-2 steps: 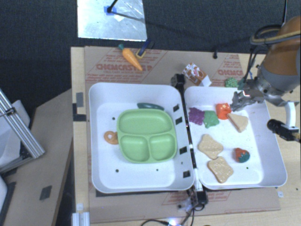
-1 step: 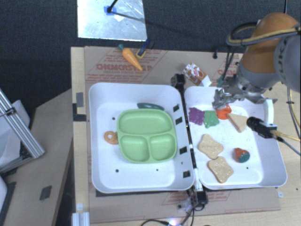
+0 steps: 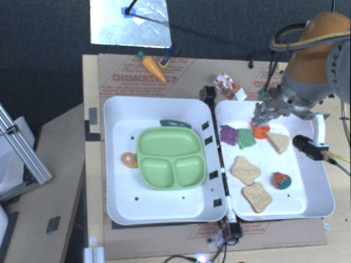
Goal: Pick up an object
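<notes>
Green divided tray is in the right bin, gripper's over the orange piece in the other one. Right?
Not quite. The camera view shows the green divided tray in the left bin; the gripper is over the orange piece in the right bin.

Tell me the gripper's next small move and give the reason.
Probably a short straight descent: the gripper sits just above the orange piece in the right bin, with the green piece close beside it, so sideways drift risks a nudge.
</notes>
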Motion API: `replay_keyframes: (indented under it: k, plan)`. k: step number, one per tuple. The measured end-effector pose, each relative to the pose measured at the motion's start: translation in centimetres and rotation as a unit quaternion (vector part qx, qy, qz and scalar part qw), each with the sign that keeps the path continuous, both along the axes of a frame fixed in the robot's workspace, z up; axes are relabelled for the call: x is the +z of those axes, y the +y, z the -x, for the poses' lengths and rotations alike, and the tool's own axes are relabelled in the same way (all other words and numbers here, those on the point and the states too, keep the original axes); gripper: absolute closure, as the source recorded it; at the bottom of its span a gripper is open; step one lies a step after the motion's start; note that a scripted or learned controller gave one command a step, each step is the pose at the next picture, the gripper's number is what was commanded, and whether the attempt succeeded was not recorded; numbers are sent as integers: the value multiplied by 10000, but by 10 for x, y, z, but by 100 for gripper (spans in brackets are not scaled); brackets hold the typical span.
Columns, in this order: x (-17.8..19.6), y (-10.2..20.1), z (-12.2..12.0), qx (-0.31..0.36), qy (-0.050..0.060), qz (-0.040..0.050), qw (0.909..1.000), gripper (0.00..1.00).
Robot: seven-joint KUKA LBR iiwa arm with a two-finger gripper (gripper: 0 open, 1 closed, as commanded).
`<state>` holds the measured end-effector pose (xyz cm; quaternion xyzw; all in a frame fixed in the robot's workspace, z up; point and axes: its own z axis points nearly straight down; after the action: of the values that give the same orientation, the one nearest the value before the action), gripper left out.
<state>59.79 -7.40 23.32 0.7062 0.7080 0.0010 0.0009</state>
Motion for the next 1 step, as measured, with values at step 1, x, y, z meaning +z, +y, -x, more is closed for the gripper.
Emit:
replay_keyframes:
  k: [1]
  plan:
    - [-19, -7, 6, -8, 7, 5, 10000, 100]
